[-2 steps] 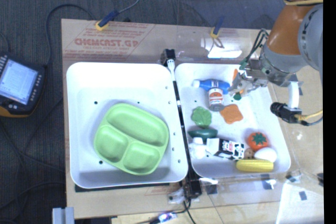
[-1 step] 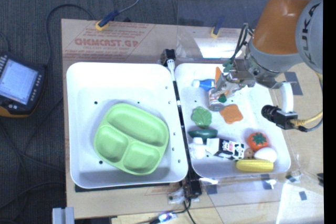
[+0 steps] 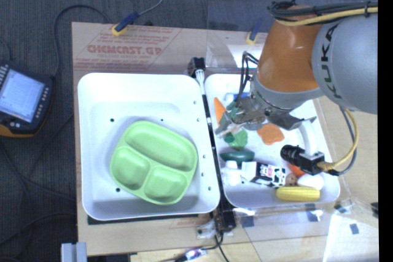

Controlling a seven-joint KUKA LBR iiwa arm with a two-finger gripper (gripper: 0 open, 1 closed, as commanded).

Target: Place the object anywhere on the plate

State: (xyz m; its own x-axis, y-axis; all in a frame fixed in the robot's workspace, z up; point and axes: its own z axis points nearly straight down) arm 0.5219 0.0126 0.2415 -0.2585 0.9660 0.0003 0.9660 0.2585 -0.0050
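Camera view from above has my gripper (image 3: 236, 119) low over the right-hand shallow white bin (image 3: 328, 188), among a clutter of small toys; whether it is holding anything I cannot tell. Around it lie an orange carrot-like piece (image 3: 220, 108), a dark green lump (image 3: 236, 138) and a yellow corn cob (image 3: 298, 194). Over in the left-hand white bin (image 3: 98, 95) sits the light green three-compartment plastic plate (image 3: 154, 161), tilted diagonally.
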